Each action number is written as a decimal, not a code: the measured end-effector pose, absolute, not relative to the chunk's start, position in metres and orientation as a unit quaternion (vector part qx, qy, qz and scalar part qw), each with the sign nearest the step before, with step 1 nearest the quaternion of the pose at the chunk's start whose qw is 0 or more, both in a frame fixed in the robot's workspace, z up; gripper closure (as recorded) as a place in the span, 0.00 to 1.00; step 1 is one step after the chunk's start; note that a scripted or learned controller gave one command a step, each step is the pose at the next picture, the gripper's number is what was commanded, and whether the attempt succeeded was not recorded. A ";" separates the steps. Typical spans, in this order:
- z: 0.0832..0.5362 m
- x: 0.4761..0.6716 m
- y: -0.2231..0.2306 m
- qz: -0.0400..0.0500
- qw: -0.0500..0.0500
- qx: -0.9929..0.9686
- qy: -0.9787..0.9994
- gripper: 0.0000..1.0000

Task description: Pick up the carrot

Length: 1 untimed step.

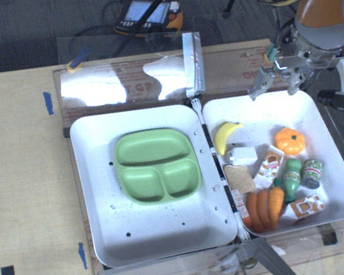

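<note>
- The two-finger metal gripper (274, 84) hangs over the far rim of the right-hand shallow white bin (339, 160), at the upper right of the camera view; its two fingers are spread apart, one splayed to each side, with nothing between them.
- The grey arm with its orange band (325, 11) comes in from the upper right corner, above the gripper.
- The orange plastic carrot (266, 208) lies at the near end of that same bin, close to the wall that divides the two bins; it looks like two or three orange pieces side by side, pointing toward the near rim.
- Carrot and gripper are well apart: the gripper is at the far edge of the bin, the carrot at the near edge, with most of the bin's other contents lying between them.
- Between them lie a yellow toy banana (225, 135), a small white block (242, 155), a tan slice of toy bread (238, 178) and a small orange toy pumpkin (290, 141).
- Just beside the carrot, on its right, are a green bottle (291, 177), a small printed carton (269, 167), a dark round can (311, 172) and another small carton (307, 207).
- The left-hand shallow white bin (100, 195) holds a pale green plastic divided tray (157, 164) with three compartments.
</note>
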<state>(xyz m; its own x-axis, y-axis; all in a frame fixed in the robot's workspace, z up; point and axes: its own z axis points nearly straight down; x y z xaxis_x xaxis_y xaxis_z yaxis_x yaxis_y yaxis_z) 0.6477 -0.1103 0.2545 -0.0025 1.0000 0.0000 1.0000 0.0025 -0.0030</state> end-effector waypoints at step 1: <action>0.201 0.602 -0.153 0.001 0.001 -0.728 -0.686 0.00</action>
<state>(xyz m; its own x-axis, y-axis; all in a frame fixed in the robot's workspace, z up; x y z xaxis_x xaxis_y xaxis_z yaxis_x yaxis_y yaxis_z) 0.6025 -0.1531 0.2011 0.0589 0.9983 0.0000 0.9983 -0.0589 -0.0024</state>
